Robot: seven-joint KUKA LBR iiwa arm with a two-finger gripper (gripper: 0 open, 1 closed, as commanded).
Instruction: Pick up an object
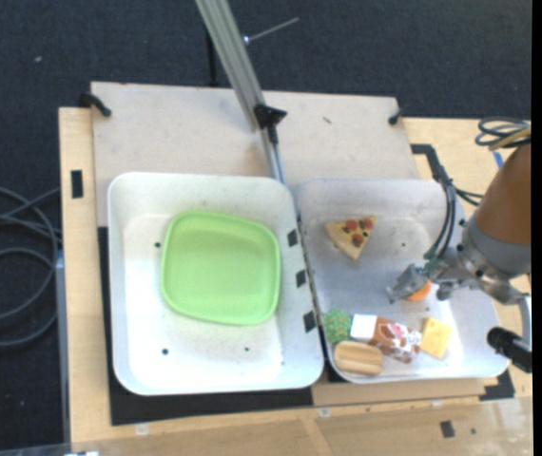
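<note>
A robotics lab: a plywood bench (185, 131) with two white bins (128, 255), an aluminium camera pole (228, 46), loose cables (5, 255) on dark carpet.

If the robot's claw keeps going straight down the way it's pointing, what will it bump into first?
Probably the small orange piece lying right at the gripper tip in the right bin. Depth is hard to judge from above, so it may already be touching it.

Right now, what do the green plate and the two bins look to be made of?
The green plate looks like moulded plastic: uniform lime colour, rounded corners, soft matte sheen. The left bin and right bin look like thin white plastic, dull and speckled with scuffs; I can't be certain.
</note>
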